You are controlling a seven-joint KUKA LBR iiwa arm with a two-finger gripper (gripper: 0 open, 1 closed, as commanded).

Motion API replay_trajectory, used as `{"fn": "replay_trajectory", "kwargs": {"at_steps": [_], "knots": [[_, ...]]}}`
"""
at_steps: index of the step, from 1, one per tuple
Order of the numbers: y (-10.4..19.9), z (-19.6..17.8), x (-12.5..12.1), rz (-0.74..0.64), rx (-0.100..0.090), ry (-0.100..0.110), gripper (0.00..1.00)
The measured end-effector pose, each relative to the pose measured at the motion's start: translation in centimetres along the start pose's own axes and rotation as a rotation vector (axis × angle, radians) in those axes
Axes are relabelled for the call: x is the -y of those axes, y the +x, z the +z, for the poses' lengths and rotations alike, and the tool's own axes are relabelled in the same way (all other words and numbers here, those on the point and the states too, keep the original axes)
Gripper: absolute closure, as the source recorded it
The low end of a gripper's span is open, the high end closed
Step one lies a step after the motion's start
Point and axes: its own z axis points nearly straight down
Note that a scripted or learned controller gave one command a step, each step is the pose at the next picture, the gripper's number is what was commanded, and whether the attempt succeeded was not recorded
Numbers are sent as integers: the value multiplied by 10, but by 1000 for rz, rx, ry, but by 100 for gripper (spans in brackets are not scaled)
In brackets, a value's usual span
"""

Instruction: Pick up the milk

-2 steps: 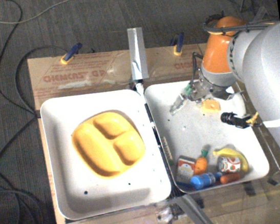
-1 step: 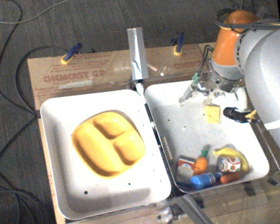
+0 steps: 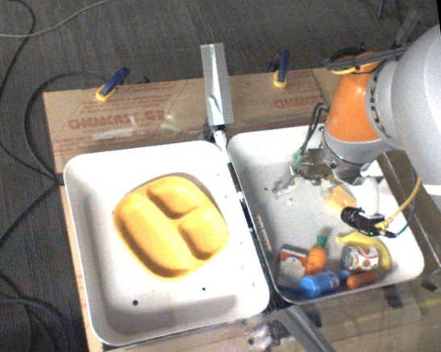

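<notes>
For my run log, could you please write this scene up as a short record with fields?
left bin: holds a yellow divided plate
right bin: toys crowded at its near edge
near-edge toys: carton, carrot, blue bottle, banana, can
arm: reaches in from the right over the right bin's far half
gripper: above bare bin floor, apart from the toys; nothing seen between its fingers
</notes>
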Motion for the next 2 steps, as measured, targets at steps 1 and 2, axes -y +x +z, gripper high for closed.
{"fn": "replay_trajectory", "kwargs": {"at_steps": [1,2], "knots": [[35,1,-68,-112,0,-3,0],[13,-4,47,-310,-5,7,0]]}}
